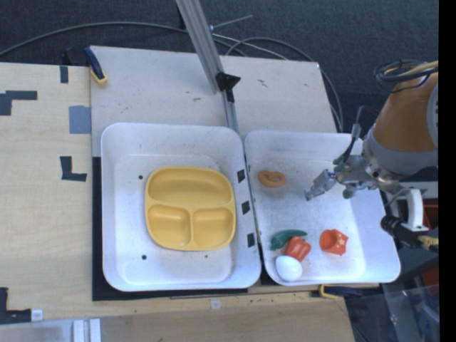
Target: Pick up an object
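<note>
While the grey metal tool (318,187), grip state unclear, hovers mid right white bin (370,262), a brown pretzel-shaped toy (271,179) lies beside it.

Bright even light, slight softness

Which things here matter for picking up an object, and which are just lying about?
For the job:
gripper
pretzel-shaped toy
red and green pepper toy
orange-red block
white egg
right bin

Lying about:
yellow divided plate in the left bin
blue and yellow clamp
</note>
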Robot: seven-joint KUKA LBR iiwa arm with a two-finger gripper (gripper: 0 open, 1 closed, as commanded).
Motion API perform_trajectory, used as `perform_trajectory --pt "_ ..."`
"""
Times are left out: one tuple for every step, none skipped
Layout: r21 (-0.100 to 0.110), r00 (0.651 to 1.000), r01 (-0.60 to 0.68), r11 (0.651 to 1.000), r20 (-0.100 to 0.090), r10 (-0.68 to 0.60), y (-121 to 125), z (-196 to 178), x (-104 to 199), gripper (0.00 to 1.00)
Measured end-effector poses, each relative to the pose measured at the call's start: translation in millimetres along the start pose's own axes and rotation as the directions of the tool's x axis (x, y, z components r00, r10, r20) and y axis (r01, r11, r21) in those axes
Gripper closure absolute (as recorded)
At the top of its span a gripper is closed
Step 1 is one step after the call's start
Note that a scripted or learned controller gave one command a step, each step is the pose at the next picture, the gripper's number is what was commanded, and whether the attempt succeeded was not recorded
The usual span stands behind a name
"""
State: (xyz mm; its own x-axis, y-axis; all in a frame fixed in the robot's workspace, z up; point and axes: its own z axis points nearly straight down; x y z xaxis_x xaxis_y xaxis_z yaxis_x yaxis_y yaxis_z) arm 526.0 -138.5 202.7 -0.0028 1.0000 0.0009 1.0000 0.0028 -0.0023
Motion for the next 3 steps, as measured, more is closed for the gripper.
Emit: perform_trajectory --pt "-0.001 1.0 -0.001 1.0 0.0 0.001 0 0 0 0.0" --pt "0.006 1.0 -0.001 1.0 0.0 0.001 -6 64 2 0.0" --pt "-0.002 1.0 -0.002 1.0 0.003 0.002 -6 115 2 0.0"
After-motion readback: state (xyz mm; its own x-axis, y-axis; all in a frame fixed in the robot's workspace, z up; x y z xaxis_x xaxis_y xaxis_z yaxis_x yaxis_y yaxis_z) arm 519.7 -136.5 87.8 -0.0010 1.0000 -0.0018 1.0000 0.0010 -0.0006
